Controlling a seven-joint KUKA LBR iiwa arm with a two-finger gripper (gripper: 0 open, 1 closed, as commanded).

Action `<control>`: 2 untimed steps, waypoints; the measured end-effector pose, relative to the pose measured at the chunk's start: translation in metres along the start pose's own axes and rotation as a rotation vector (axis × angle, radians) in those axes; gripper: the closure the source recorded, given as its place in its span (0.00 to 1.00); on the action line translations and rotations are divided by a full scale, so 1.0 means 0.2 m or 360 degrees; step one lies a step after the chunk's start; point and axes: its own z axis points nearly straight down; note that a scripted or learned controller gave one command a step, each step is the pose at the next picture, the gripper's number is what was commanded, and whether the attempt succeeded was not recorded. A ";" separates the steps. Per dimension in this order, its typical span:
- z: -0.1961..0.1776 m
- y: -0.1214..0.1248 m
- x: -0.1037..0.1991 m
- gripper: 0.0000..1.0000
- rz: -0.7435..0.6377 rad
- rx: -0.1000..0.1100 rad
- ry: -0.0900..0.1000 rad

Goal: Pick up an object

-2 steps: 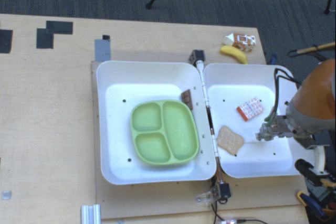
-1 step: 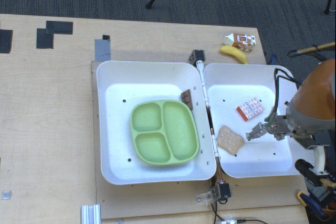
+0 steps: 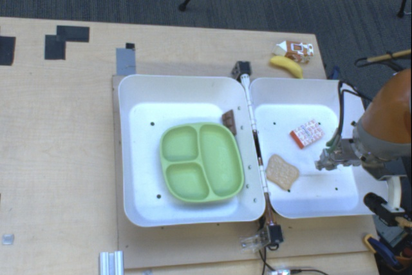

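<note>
Cracker [image 3: 282, 172] lies flat in the right bin [image 3: 347, 201], near the divider, with a red-and-white packet [image 3: 306, 133] just above it, both loose for picking. The gripper [image 3: 326, 161] hovers low beside them, holding nothing visible; its state I cannot tell. A green divided plate [image 3: 201, 163] occupies the left bin [image 3: 138, 138].

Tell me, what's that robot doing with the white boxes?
The arm reaches in over the right bin, trying to pick something up. Its gripper hangs near that bin's right side, with nothing between its fingers. A red packet and a cracker lie in that bin, apart from the gripper. The left bin has a green tray and a small brown piece beside it. A banana lies on the bench behind the bins.
</note>
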 end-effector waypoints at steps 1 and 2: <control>0.00 0.00 0.00 0.00 -0.0001 0.0001 0.0000; 0.15 -0.02 0.33 0.00 0.0010 0.0015 0.0001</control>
